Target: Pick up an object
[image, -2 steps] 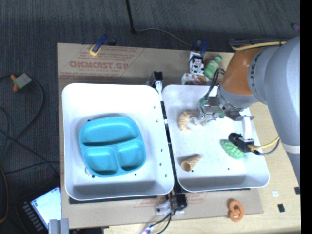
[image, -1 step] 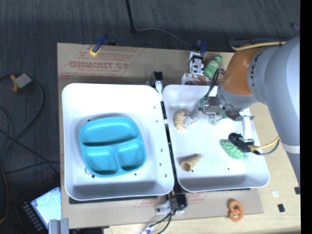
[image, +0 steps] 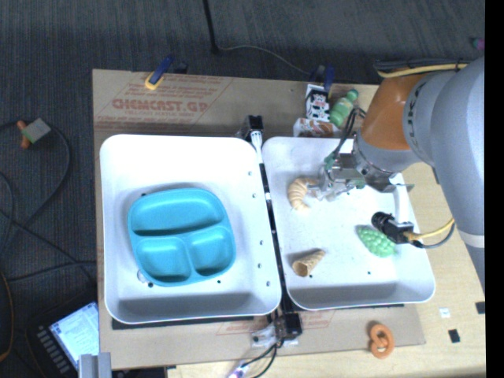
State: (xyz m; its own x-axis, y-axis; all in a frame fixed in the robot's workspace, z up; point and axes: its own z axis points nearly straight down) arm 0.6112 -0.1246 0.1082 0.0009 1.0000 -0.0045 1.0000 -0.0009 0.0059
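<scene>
Brown board (image: 157, 105) reads "CHEMCAST GP"; hand (image: 335, 181) beside croissant (image: 299, 192), grip unclear.

High fixed view, slanting over both bins (image: 189, 144)

floor: dark grey carpet (image: 94, 22) | bench: brown board (image: 197, 105), printed lettering | cables (image: 209, 14) on floor, possibly black

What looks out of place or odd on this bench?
A small orange pretzel-shaped toy lies on the bench outside the right bin, near its front corner. A croissant, cone and green bunch lie inside that bin. The blue divided tray sits slightly askew.
</scene>
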